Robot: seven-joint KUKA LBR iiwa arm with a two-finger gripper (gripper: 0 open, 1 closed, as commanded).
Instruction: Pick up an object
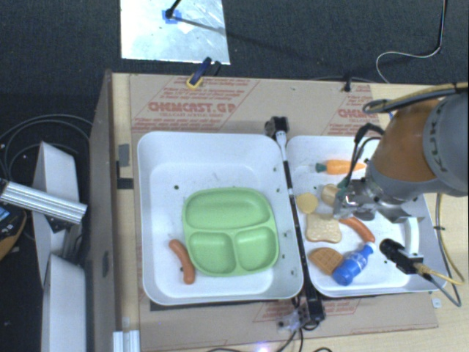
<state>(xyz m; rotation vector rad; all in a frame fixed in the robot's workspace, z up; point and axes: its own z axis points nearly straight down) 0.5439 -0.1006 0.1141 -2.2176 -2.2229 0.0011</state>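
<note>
My gripper (346, 202) is low in the right bin (308, 152), amid the toy food. It hangs just above a slice of toast (323, 229) and the left end of an orange-red sausage (359, 229). A pale piece (329, 193) lies right at its left side. Behind it lies a carrot (338, 167). A pale yellow round piece (306, 203) rests near the bin's left wall. At the front lie a blue bottle (352, 265) and a brown bread piece (325, 257). I see nothing held.
The left bin (168, 160) holds a green divided plate (229, 229) and a second sausage (183, 260) at its front left. A divider rail (287, 189) runs between the bins. The arm's orange band (407, 149) looms over the right bin's far side.
</note>
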